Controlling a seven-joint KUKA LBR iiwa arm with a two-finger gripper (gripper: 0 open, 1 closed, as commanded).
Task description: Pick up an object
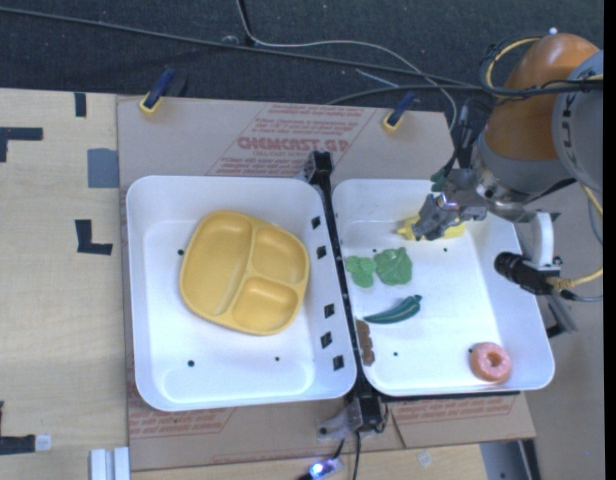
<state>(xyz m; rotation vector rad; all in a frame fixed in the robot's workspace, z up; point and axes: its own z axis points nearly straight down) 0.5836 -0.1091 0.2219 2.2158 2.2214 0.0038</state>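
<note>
Apparently a small yellow object (435, 230) sits right under the gripper (431, 220), in the upper part of the right bin (458, 373), close to that bin's far wall. The gripper's dark tip overlaps the yellow piece, and it is not possible to tell from this slanted look whether the piece is actually grasped or merely lies beneath the tool.

The arm (533, 118) comes in from the right of the right bin, its orange band bulging high above the bin's far right corner, and the grey wrist slopes down and leftward to the gripper over the bin's upper middle.

Just nearer the camera than the yellow piece, a green leafy item (381, 267) lies on the bin floor, toward the bin's left wall. Below that rests a dark green pepper-like piece (393, 311), slanted. A small brown item (366, 341) lies against the left wall, near the front. A pink doughnut (490, 362) sits in the bin's front right corner.

Left of the right bin stands the left bin (158, 368), bearing a yellow divided plate (245, 271).
</note>
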